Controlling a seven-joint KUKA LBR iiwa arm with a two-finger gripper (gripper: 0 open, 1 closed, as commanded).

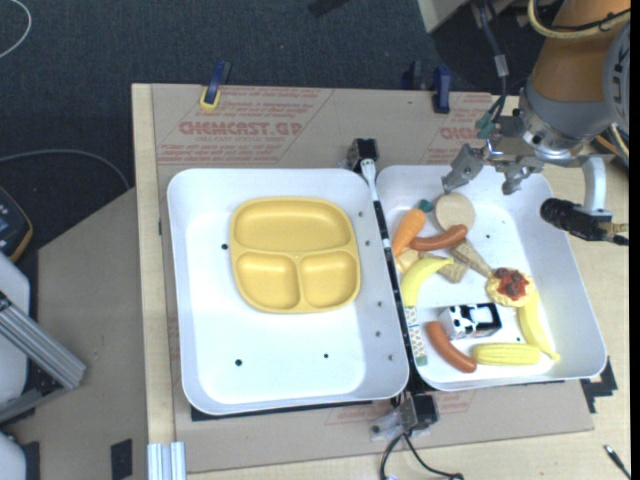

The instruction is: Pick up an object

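The right bin (570,268) holds toy food: an orange carrot (407,230), a red sausage (440,238), a yellow banana (420,276), a round tan cookie (454,209), a black-and-white cow piece (473,319), a second sausage (449,347), a corn cob (506,353) and a red-topped piece (509,285). My gripper (490,172) hangs above the bin's far edge, just beyond the cookie. Its two fingers (460,171) are spread wide with nothing between them.
The left bin (200,298) carries a yellow three-compartment plate (295,252). A black clip (364,153) sits where the two bins meet at the back. Blue and yellow clamps (212,86) hold the cardboard sheet under the bins. A black cylinder (575,217) sticks out at the right.
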